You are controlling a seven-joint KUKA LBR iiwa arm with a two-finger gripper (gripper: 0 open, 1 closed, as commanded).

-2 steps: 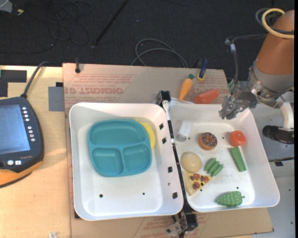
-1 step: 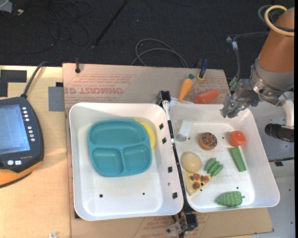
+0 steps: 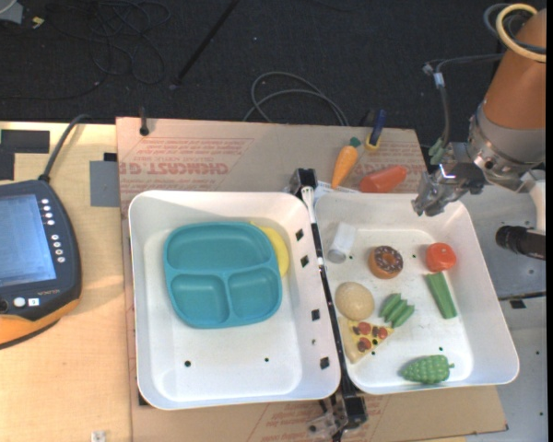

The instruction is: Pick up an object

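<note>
My gripper (image 3: 430, 201) hangs over the far right corner of the right bin (image 3: 498, 357), above its rim. Nothing shows between its fingers. In that bin lie toy foods: a red tomato (image 3: 441, 256), a brown donut (image 3: 385, 261), a green cucumber (image 3: 441, 295), a beige potato-like lump (image 3: 355, 299), green pea pods (image 3: 397, 310), a pizza slice (image 3: 366, 337), a green bumpy piece (image 3: 428, 369) and a white cylinder (image 3: 341, 241). The tomato lies closest to the gripper, below it in the view.
The left bin (image 3: 166, 376) holds a teal divided plate (image 3: 224, 273) over a yellow piece (image 3: 277, 247). On the cardboard behind the bins lie a toy carrot (image 3: 346, 164) and a red pepper (image 3: 383, 180). A tablet (image 3: 23, 242) sits at far left.
</note>
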